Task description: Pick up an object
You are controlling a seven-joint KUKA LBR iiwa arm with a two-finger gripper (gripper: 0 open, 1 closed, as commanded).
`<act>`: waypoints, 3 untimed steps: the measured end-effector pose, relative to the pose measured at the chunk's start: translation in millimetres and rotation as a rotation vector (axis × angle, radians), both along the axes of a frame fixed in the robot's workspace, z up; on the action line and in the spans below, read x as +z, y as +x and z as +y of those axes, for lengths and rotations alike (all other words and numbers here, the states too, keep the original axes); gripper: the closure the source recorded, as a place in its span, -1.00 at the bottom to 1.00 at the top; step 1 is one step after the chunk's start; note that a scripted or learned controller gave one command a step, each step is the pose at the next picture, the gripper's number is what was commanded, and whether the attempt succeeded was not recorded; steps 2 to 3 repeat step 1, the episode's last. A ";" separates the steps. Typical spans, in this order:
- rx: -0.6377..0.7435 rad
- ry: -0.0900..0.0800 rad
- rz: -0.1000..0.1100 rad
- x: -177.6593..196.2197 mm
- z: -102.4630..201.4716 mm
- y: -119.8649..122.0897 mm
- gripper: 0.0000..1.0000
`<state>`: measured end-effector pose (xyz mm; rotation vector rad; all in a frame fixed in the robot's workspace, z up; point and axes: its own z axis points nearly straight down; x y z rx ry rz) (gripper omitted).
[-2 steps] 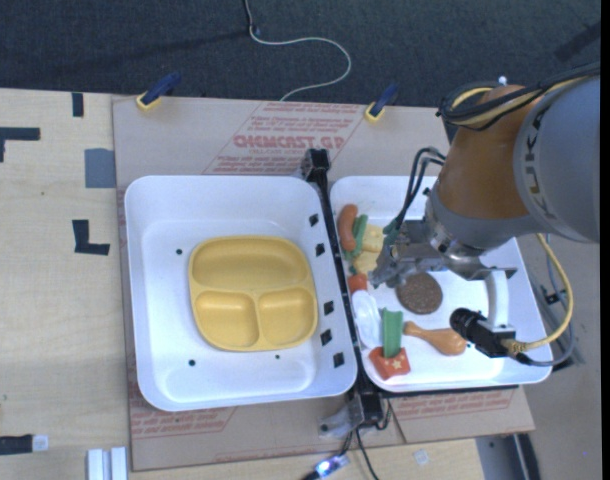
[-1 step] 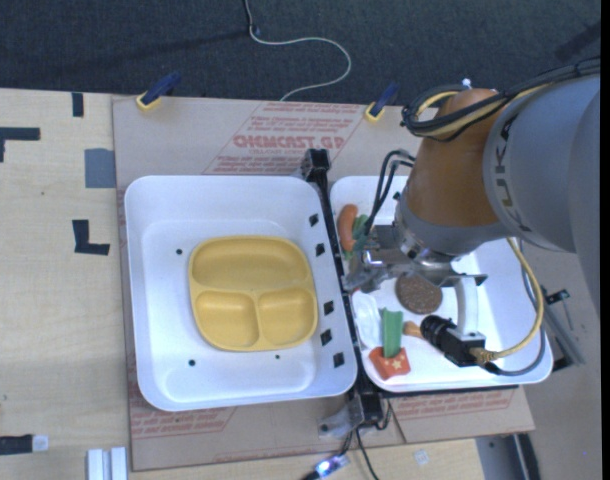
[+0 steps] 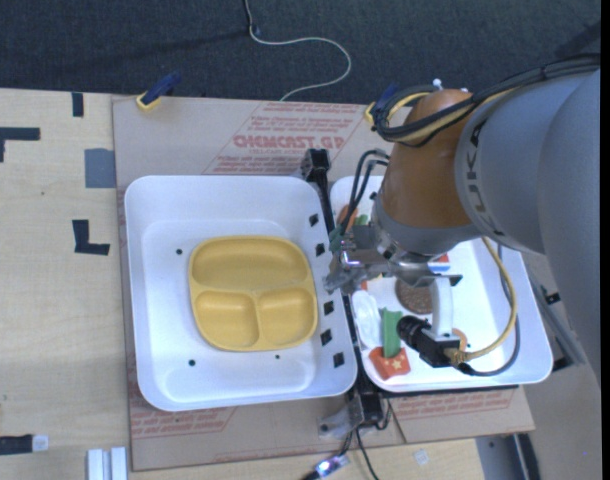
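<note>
Low in the right bin (image 3: 530, 363), a red piece (image 3: 390, 365) and a green piece (image 3: 389, 330) are seen, the green one lying lengthwise up the view, just beside a white object (image 3: 366, 313). The gripper (image 3: 417, 293) is set just above them, under the arm (image 3: 435, 183); its opening cannot be told. A yellow tray (image 3: 253, 292) is seen in the left bin (image 3: 155, 218).

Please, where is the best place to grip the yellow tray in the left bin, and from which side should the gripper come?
Probably the raised outer rim of the yellow tray, taken from above with one finger outside and one inside. It lies flat in the left bin, so its sides offer little. The edge near the arm, toward the right bin, looks easiest. The dividers are another option.
</note>
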<state>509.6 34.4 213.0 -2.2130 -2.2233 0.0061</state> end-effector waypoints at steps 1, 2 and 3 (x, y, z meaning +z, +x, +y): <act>-0.002 -0.001 -0.001 0.7 -3.4 1.6 1.00; -0.002 -0.001 -0.001 0.7 -3.4 1.6 1.00; -0.002 -0.001 -0.001 0.7 -3.4 1.6 1.00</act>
